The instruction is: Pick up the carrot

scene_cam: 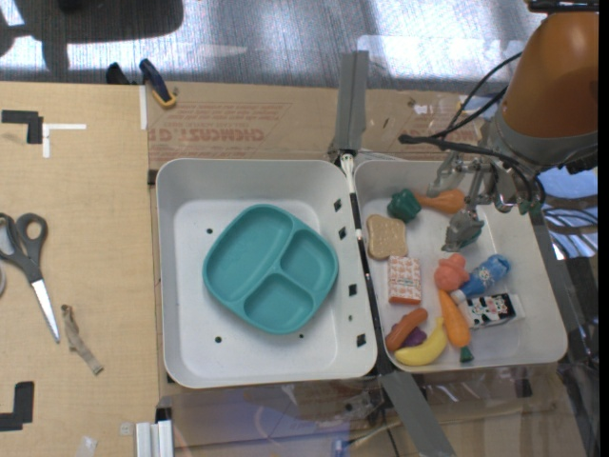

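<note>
My jaws stand a little open and hold nothing; my gripper (463, 228) hangs over the right bin (547, 350). The carrot (455, 318) lies below it, beside the banana (423, 348).

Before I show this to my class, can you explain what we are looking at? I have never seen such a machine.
One camera looks down at a slant on a bench with two shallow white bins. The grey and orange shape at the right is a robot arm; its metal hand hangs over the right bin with nothing visibly in it. The left bin holds a teal divided plate. The right bin holds toy food: a carrot, a banana, a slice of bread and others. Scissors lie on the bench at the left.
</note>
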Controlling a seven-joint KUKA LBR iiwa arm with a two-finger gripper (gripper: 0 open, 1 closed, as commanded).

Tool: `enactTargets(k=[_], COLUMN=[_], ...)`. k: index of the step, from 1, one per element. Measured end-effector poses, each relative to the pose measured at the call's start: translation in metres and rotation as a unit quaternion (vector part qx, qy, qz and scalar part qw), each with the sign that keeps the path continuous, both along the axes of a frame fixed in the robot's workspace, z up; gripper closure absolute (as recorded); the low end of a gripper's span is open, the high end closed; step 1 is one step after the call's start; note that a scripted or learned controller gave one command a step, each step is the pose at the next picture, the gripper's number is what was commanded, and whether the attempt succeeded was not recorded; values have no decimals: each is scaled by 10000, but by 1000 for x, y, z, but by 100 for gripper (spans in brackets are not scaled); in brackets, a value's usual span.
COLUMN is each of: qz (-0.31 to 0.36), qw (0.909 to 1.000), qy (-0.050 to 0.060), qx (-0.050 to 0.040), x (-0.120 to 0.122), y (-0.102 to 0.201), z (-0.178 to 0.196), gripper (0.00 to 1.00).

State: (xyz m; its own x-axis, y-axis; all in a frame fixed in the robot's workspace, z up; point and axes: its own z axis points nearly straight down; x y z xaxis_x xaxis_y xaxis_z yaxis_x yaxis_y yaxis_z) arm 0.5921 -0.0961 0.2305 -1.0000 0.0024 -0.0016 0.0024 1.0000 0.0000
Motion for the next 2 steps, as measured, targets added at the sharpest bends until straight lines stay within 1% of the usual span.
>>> enactTargets(k=[1, 2], qz=[-263, -251], qw=[9996, 9996], qy=[-57, -97], qx=[-8, -16], x=[-54, -51], y=[-5, -5], z=[-132, -121], gripper=[0, 100])
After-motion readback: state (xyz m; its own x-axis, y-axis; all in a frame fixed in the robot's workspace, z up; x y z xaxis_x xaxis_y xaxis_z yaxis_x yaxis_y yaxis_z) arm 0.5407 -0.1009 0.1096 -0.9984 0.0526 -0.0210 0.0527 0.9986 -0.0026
